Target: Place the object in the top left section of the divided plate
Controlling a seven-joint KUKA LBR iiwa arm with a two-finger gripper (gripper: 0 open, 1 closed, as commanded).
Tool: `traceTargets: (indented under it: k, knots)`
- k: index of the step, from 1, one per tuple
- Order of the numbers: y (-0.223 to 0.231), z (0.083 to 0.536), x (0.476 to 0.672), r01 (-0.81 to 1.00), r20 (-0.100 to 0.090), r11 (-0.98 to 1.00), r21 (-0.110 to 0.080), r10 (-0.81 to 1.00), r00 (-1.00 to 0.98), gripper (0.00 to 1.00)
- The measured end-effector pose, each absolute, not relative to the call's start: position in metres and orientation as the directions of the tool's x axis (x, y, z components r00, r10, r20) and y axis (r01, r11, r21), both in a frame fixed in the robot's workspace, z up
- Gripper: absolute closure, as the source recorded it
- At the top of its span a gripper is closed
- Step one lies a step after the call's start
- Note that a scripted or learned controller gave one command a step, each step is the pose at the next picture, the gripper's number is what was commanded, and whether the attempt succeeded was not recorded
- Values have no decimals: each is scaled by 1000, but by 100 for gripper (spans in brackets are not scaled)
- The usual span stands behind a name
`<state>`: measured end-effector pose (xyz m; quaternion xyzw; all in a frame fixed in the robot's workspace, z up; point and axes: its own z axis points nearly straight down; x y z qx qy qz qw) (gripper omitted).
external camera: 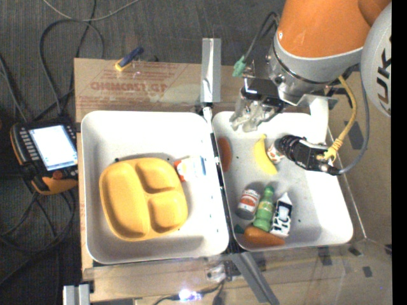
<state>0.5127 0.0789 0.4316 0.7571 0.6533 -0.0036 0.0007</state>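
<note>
Two bins [89, 170] sit side by side; the left holds the plate [145, 197] and a small carton [191, 168]. Gripper [253, 114] hovers at the right bin's top-left corner, grip unclear, beside a banana [264, 155].

I see yellow divided plate [145, 197] in white bin [95, 132]; yellow banana [264, 156], green bottle [264, 207], orange carrot [262, 236], black-white carton [282, 215].

faint unreadable red print on cardboard [127, 88]

This is looking like a robot lab. A big arm [337, 24] is reaching over two white bins [89, 170] sitting on a bench. Black cables [57, 37] are lying on the grey carpet [25, 259], and a control pad [48, 148] is glowing beside the bins.
</note>
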Motion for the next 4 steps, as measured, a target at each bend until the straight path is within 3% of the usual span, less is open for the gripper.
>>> traceTargets:
  k: [1, 2, 3, 4]
  knots:
    - [158, 326, 483, 978, -8, -208, -9, 978, 208, 100]
    - [130, 101, 487, 981, 2, -192, 10, 981, 192, 100]
    - [185, 267, 501, 960, -11, -279, -6, 960, 279, 100]
    - [135, 226, 482, 884, -13, -468, -6, 884, 467, 100]
